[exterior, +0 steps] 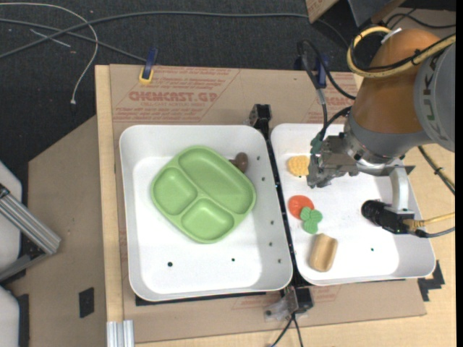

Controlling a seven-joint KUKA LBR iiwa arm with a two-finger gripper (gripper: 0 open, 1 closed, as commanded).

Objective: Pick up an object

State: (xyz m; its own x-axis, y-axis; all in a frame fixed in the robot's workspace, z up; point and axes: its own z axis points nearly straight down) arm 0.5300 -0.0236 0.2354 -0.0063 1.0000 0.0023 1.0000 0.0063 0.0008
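Note:
My gripper hangs over the upper left part of the right bin, pointing down from the grey and orange arm. Just to its left lies a small yellow ridged piece. Below the gripper sits a red round piece with a green leafy piece touching its lower right. A tan cylinder lies further down near the bin's front. Nothing shows in the gripper's grasp.
The left bin holds a green divided plate, with a small brown object at its upper right rim. A black divider runs between the bins. The right bin's lower right floor is bare.

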